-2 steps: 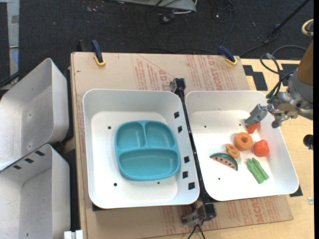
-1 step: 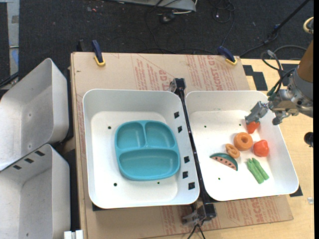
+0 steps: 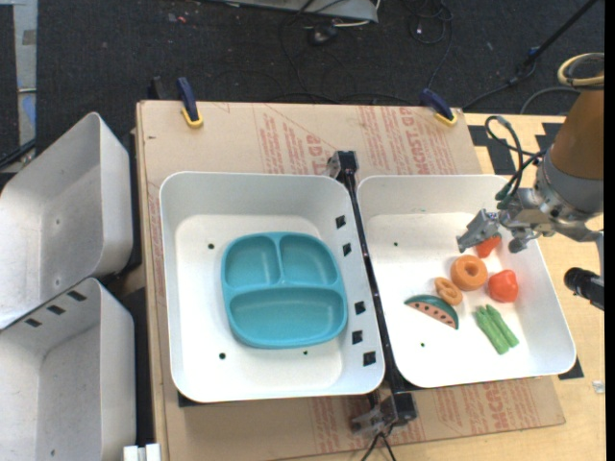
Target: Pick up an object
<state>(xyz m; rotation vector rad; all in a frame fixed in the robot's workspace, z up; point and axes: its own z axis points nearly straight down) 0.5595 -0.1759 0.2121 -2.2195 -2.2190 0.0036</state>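
Over the right bin (image 3: 567,353), the gripper (image 3: 502,227) hovers with fingers spread and nothing between them, just above a small red piece (image 3: 489,247), while the orange ring (image 3: 469,273) lies slightly lower-left of it, round and axis-free.

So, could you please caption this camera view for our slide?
Gripper poised over toy foods in the right bin; teal plate in the left bin.

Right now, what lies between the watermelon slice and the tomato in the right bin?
In the camera view, the small orange ring sits between the watermelon slice and the tomato, with the donut just above that line.
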